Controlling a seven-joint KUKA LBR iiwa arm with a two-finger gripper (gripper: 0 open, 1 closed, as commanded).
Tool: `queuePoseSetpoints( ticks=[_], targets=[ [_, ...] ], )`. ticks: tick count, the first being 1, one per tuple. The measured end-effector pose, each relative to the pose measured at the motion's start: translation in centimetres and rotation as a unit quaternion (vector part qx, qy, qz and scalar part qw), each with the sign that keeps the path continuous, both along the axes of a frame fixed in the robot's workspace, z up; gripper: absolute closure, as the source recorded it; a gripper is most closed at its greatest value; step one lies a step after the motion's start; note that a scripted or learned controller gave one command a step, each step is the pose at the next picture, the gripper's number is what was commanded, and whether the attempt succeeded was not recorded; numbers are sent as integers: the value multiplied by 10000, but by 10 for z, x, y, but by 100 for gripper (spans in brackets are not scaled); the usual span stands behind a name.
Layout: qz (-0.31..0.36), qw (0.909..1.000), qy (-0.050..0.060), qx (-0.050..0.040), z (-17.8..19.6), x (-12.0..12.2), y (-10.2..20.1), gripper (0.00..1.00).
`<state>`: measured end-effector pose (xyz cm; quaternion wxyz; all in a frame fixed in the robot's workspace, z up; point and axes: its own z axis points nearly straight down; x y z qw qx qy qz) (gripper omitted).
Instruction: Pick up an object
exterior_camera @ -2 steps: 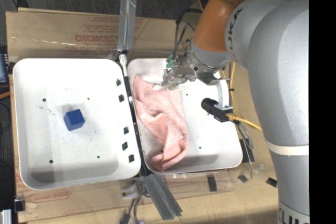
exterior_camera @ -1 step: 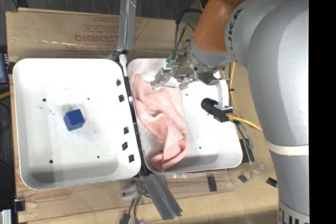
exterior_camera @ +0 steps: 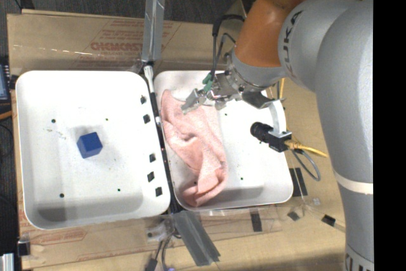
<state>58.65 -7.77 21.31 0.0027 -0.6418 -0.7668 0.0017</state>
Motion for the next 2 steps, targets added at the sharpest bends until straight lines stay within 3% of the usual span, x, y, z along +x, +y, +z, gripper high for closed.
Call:
queuePoseSetpoints(
  ticks=[1, 2],
  targets=[
    [5, 10000, 3, 0, -98, 1, -46, 0],
    [232, 9997, -15, -1, -123, 51, -51, 0]
  ],
)
